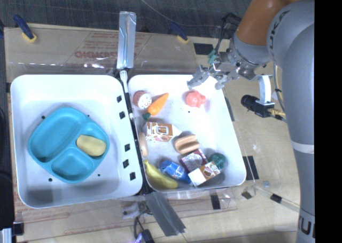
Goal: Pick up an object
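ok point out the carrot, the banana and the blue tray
carrot (pixel 158 104), camera view, middle of its orange body
banana (pixel 158 177), camera view, middle of its curve
blue tray (pixel 52 138), camera view, bare floor of the upper left compartment

There is red print on the brown cardboard (pixel 101 44) behind the two bins, but the letters are too faint and small to read. The little carton (pixel 158 131) and the small boxes (pixel 199 167) in the right bin (pixel 227 130) have printed pictures on them, but no words can be made out.
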